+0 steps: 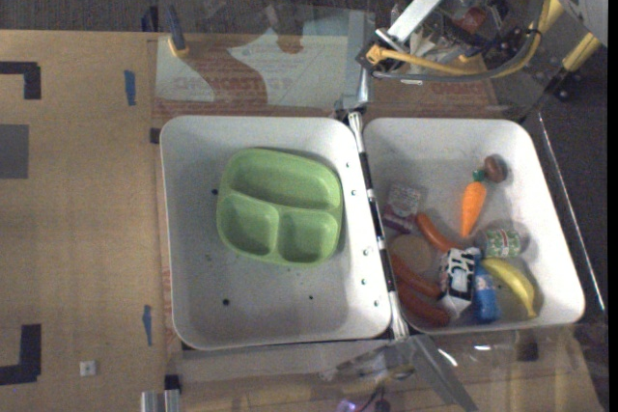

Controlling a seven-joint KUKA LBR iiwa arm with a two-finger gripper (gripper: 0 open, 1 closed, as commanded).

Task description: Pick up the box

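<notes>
Reaching into that crowd could, I judge, snag a neighbour instead: the small black-and-white printed box [462, 271] lies toward six o'clock in the right bin [541, 159], touching glossy red sausages [417, 289] at its nine o'clock and a blue packet [486, 301] at four, with a smooth curved banana [514, 283] near three. The gripper [432, 32] hangs beyond the bins at twelve o'clock; whether it is spread or closed I cannot tell.
</notes>
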